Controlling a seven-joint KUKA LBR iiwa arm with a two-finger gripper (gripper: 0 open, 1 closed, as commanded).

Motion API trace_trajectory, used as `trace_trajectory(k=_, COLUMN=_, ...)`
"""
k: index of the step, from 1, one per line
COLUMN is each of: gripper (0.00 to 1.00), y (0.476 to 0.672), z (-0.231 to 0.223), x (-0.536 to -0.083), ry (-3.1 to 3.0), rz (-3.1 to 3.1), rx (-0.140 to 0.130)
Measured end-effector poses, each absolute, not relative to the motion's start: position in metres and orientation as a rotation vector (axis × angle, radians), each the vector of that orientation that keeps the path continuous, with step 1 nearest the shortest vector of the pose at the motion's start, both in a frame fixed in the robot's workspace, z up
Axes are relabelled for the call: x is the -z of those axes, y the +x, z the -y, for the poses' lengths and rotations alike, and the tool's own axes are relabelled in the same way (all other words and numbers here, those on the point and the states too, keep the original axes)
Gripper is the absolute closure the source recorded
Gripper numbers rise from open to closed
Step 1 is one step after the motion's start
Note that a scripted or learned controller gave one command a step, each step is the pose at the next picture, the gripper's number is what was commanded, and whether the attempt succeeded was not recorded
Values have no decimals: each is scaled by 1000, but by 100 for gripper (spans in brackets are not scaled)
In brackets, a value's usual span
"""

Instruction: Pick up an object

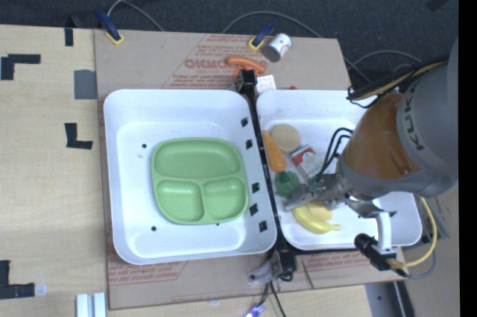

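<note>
The gripper (309,192) is lowered into the right bin (335,110), among a tight cluster of toy items near the bin's left wall; whether it is spread or pressed together cannot be told, since the wrist and the clutter hide the tips. No item can be seen pinched.

The likeliest candidate for the pick is the banana (316,218), lying just below the gripper, or the green item (287,181) just beside it – which one is targeted cannot be judged. The risk lies in the crowding: the carrot (273,153), the round beige piece (285,136) and a small red-and-white packet (302,157) are packed close, so two things could be caught at once, or a neighbour could be shoved against the wall. The banana is curved, smooth and probably hard plastic, so a grip across its bend may slip off. The bin floor is glossy white and would likely let light toys slide away under a sideways nudge.

In the left bin (119,159) a pale green divided plate (200,180) is set – matte, rounded corners, three compartments – well apart from the action
</note>
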State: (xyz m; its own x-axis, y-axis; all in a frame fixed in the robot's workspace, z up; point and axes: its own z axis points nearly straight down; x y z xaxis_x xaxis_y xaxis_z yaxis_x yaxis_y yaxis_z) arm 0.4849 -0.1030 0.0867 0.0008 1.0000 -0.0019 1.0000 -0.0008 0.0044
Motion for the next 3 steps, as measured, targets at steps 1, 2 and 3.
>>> trace_trajectory(k=1, gripper=0, y=485, z=99, x=-87, ry=2218, rz=-2214, rx=-2)
trace_trajectory(k=2, gripper=0, y=485, z=99, x=-87, ry=2218, rz=-2216, rx=-3)
trace_trajectory(k=3, gripper=0, y=485, z=100, x=-87, ry=2217, rz=-2219, rx=-4)
